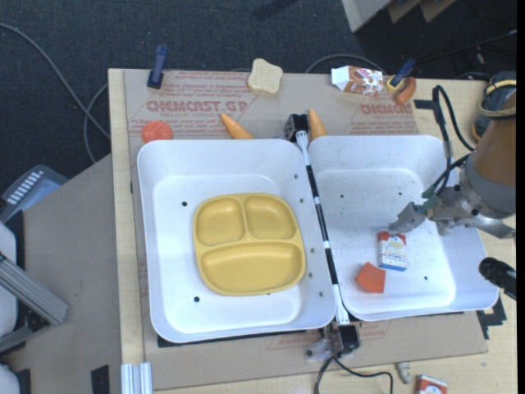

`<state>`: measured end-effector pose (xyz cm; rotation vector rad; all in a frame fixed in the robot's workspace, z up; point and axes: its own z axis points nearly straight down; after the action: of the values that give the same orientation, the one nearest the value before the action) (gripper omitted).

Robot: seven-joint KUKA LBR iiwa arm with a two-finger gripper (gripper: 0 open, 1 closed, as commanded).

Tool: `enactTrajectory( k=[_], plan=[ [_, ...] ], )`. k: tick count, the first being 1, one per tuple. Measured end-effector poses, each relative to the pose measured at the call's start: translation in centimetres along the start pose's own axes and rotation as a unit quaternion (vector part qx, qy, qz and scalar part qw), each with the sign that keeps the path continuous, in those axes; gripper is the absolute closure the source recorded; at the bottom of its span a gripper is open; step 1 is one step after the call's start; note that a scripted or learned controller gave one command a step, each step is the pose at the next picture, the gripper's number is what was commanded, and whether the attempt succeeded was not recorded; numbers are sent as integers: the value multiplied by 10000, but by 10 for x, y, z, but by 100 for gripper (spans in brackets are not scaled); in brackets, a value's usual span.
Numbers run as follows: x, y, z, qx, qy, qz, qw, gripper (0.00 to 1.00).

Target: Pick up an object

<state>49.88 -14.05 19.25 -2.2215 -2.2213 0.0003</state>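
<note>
orange block [371, 278] and small carton [393, 251] close together in right bin [361, 158], hand [408, 217] just above carton, grip perhaps apart, cannot tell

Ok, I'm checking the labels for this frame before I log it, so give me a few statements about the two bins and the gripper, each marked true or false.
1. The yellow divided plate lies in the left bin. True.
2. The orange block lies in the left bin. False: it lies in the right bin, near its front edge.
3. The small carton lies in the right bin, just behind the orange block. True.
4. The gripper is over the yellow divided plate. False: it is over the right bin, close above the small carton.
5. The slice of bread lies inside a bin. False: it lies on the board behind the bins.
</note>
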Motion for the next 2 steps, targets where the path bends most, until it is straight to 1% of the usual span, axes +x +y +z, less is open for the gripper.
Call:
enactTrajectory(
  k=[1, 2],
  plan=[
    [27, 22, 105, -43, -16, 4, 10000, 0],
    [-14, 94, 103, -64, -25, -7, 10000, 0]
  ],
)
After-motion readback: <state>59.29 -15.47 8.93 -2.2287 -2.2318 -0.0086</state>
